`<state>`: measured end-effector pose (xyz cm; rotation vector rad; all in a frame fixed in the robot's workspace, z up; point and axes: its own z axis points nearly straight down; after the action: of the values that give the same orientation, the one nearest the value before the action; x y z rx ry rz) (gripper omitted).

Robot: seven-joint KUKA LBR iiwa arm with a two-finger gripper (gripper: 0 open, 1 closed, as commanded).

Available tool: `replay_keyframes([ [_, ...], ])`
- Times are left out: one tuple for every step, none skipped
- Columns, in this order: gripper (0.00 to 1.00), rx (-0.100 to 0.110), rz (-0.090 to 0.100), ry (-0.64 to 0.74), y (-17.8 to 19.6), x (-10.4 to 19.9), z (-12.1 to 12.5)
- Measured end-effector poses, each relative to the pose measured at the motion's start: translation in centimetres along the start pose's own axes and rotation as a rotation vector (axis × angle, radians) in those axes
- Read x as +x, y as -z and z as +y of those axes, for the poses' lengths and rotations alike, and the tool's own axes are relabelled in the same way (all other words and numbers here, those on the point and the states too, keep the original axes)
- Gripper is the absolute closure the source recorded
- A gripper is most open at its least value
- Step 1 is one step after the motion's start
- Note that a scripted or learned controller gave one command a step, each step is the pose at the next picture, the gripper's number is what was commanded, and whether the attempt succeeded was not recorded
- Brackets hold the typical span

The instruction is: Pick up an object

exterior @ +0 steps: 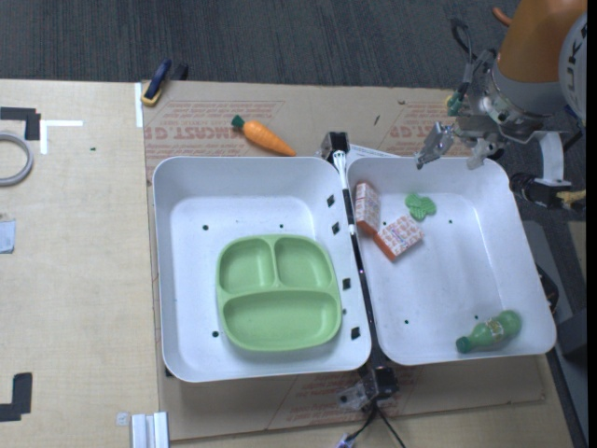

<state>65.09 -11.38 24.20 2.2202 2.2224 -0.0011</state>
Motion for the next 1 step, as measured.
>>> replay_keyframes([
  [0.00,0.001,0.000,0.211,-4.97,6.39,-1.90],
])
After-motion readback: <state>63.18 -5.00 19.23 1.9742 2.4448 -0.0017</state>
